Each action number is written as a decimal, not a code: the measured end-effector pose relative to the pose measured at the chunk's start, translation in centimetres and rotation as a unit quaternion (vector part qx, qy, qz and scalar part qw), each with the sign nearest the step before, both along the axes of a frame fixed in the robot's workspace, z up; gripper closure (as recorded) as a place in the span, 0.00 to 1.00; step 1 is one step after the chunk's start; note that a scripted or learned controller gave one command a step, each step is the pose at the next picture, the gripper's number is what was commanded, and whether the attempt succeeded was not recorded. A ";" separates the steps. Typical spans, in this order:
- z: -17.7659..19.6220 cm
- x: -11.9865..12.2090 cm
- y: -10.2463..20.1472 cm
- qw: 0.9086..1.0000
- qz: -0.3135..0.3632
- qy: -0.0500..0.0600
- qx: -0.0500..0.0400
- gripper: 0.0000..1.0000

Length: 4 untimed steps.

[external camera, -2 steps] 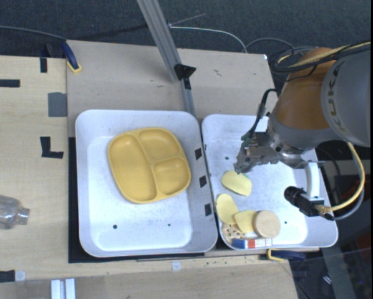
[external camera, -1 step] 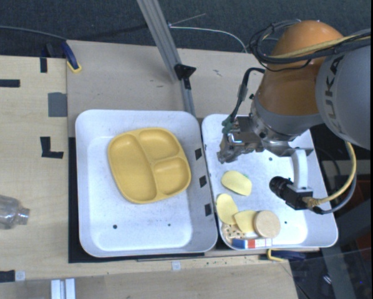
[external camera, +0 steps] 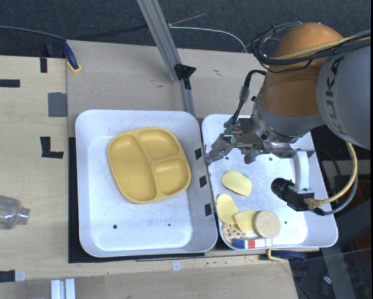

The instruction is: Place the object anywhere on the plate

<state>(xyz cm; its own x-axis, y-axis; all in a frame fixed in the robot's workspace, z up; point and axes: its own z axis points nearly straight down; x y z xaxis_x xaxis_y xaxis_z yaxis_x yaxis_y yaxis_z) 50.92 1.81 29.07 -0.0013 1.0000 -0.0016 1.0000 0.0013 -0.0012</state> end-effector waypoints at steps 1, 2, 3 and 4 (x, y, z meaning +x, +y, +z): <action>-7.5 -0.6 -1.3 1.000 -0.001 0.004 0.000 0.00; -10.4 1.2 -9.9 1.000 -0.004 0.002 -0.001 0.00; -9.3 1.3 -9.3 1.000 0.000 0.001 0.001 1.00; -9.3 1.3 -9.2 1.000 0.000 0.001 0.001 0.00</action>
